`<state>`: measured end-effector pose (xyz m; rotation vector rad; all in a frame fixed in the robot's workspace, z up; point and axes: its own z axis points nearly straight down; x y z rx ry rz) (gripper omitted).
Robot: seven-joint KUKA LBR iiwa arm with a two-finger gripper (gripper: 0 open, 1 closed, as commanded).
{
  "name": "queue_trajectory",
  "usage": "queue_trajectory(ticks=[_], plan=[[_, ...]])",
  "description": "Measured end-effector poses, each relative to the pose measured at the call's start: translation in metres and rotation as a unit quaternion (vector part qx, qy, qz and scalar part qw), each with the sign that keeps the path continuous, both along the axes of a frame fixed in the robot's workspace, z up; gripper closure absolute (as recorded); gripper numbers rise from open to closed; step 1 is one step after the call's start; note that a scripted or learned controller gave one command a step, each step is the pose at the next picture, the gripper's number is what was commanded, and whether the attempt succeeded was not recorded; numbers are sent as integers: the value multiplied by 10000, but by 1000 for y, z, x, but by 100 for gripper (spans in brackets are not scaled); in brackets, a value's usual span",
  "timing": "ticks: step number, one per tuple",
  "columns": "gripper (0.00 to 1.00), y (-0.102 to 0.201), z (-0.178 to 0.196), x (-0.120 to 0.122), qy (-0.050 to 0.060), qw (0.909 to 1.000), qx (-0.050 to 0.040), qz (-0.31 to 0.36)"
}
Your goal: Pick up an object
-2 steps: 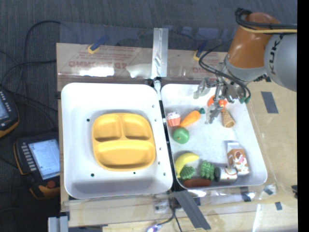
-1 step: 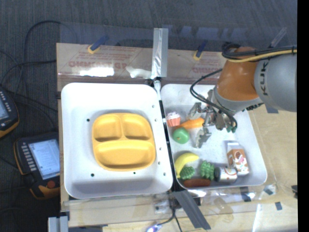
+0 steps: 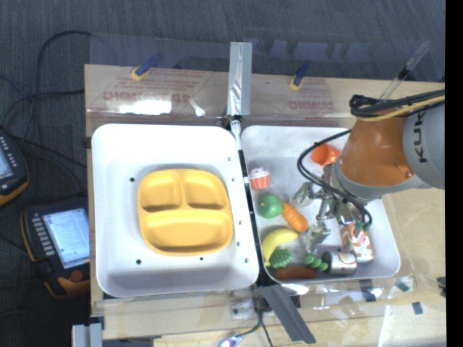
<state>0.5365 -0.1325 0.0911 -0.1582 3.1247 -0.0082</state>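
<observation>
- The claw (image 3: 329,215) hangs low inside the right bin (image 3: 391,255), below the arm's orange band (image 3: 376,154); its metal fingers (image 3: 312,192) look spread apart, with nothing visibly gripped between them, though the linkage is cluttered and hard to read.
- Just left of the claw lies an orange carrot (image 3: 294,216), tilted, close to the nearest finger; contact cannot be judged.
- A green round fruit (image 3: 270,206) sits just left of the carrot, and above it, near the bin's left wall, stands a small pink and white cupcake (image 3: 259,177).
- Below the carrot rests a yellow lemon (image 3: 277,240), with a green broccoli piece (image 3: 281,257) touching its lower edge.
- Along the bin's near wall lies a dark red sausage-like piece (image 3: 295,272), beside a leafy green item (image 3: 315,261) and a dark cylinder (image 3: 340,261).
- Right of the claw, a small carton with red print (image 3: 359,244) stands partly under the wrist.
- An orange round item (image 3: 325,155) peeks out beside the arm near the bin's far side, ringed by a black cable (image 3: 307,166).
- The left bin (image 3: 116,194) holds a yellow divided tray (image 3: 186,210), lying flat near its middle.
- Both bins sit side by side on the tabletop (image 3: 159,92), touching along a central divider.
</observation>
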Motion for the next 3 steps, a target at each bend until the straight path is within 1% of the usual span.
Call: queue_trajectory(ticks=[1,2,3], plan=[[0,20,0,-7,-31,9998,-3,-206],[0,29,0,0,-4,10000,-22,-7],[0,31,1,-9,-47,9993,12,-368]])
